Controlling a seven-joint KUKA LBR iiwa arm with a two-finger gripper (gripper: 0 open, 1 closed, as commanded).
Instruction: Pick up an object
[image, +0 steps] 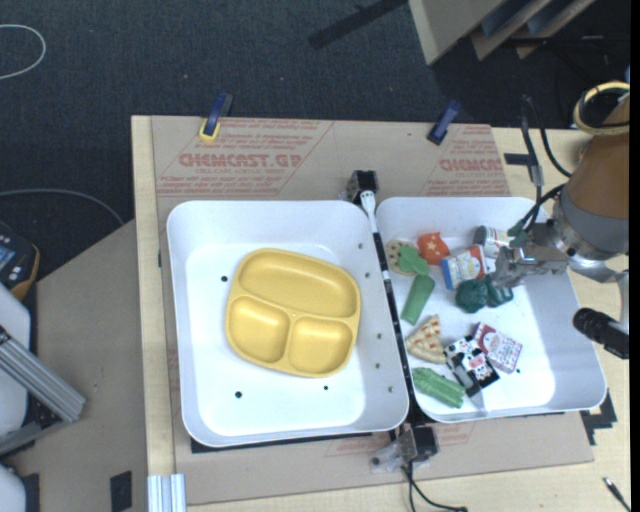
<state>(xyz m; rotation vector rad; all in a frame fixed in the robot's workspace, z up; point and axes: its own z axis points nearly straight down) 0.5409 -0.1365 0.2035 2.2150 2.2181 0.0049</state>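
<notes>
- yellow three-compartment plastic tray (293, 313) lies mid left white bin (190, 300), bare floor on all sides.
- right of the tray, the right white bin (560, 345) holds crowded toys.
- gripper (508, 268) over dark green toy (484, 294); jaws' state unclear.

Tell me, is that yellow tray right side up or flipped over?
Right side up. The tray lies flat in the left bin, its three hollow compartments facing upward.

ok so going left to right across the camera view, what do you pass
left white bin → yellow divided plate → green pickle-shaped piece → pizza slice toy → dark green toy → gripper
</notes>
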